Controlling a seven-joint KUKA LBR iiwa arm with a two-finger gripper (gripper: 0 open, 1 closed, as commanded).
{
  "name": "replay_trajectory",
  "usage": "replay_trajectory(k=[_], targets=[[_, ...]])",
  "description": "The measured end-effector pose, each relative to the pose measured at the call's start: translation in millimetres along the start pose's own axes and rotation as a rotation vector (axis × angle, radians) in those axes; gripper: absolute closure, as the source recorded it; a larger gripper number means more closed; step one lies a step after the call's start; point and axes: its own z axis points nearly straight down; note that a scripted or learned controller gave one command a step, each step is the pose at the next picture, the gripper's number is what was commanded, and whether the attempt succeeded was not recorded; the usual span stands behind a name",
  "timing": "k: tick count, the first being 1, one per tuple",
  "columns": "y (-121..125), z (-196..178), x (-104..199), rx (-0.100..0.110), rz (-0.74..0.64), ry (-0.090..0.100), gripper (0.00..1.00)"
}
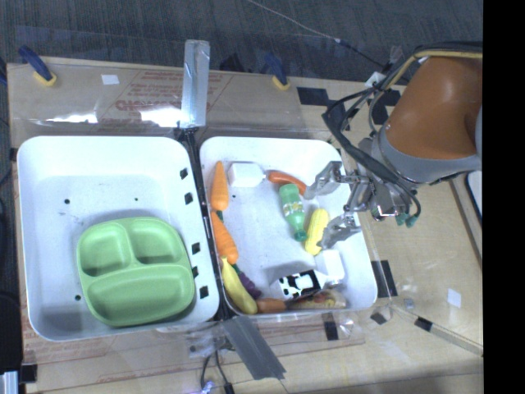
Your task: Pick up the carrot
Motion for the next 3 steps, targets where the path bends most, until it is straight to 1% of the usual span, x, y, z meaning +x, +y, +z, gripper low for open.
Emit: replay_trajectory(k=[1, 2, 3], targets=[[109, 76, 12, -0.004, 0.031, 0.004, 0.0], [116, 83, -16, -0.001, -0.033, -0.002, 0.0], [99, 82, -24, 0.0, -0.147, -0.005, 0.0]])
